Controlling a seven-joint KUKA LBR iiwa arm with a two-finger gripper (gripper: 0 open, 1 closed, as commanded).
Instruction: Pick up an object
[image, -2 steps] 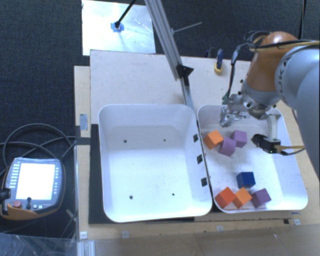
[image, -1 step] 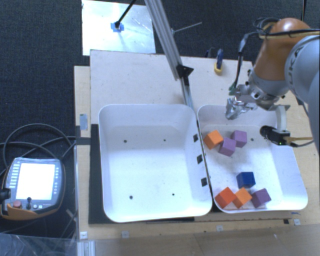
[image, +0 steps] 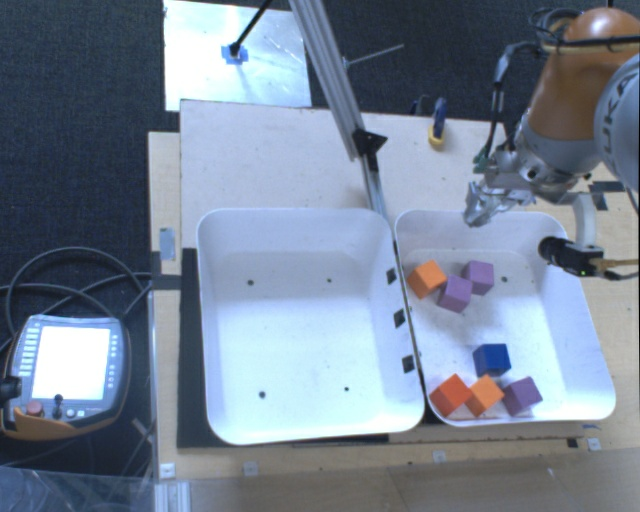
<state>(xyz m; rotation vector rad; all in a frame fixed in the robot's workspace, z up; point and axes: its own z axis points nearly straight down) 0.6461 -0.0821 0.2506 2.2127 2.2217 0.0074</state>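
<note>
The gripper (image: 487, 208) hovers over the far rim of the right bin (image: 590, 345); whether it is clenched or released cannot be told. The blocks lie at its six o'clock: an orange block (image: 428, 278) and two purple blocks (image: 468, 285) nearest, a blue block (image: 491, 358) farther. No writing is readable.

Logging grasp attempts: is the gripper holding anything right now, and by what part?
Nothing is held. The gripper hovers above the right bin's far rim, with no block between its fingers. All the blocks lie on the bin floor.
</note>
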